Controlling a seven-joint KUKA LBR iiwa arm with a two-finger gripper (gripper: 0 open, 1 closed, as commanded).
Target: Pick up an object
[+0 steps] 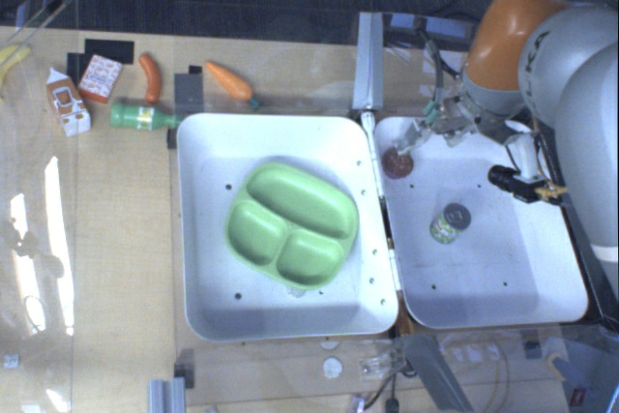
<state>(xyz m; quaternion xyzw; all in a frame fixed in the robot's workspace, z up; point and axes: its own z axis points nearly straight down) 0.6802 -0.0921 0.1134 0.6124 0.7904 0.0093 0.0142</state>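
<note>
In the right bin (542, 295), a small round reddish-brown object (397, 162) lies in the far left corner. A small green can with a grey lid (450, 222) rests near the bin's middle. My gripper (418, 136) is low over the far left part of this bin, its tip right beside the reddish-brown object, up and to the right of it. Nothing shows as held. The grey arm with the orange band (508, 44) rises behind it at the right. A green divided plate (292, 223) fills the middle of the left bin (208, 305).
On the bench behind the left bin lie a toy carrot (230, 80), a sausage (149, 77), a green bottle (143, 117), a small milk carton (68, 102) and a small box (100, 77). A black part with yellow wire (517, 183) hangs over the right bin's far right.
</note>
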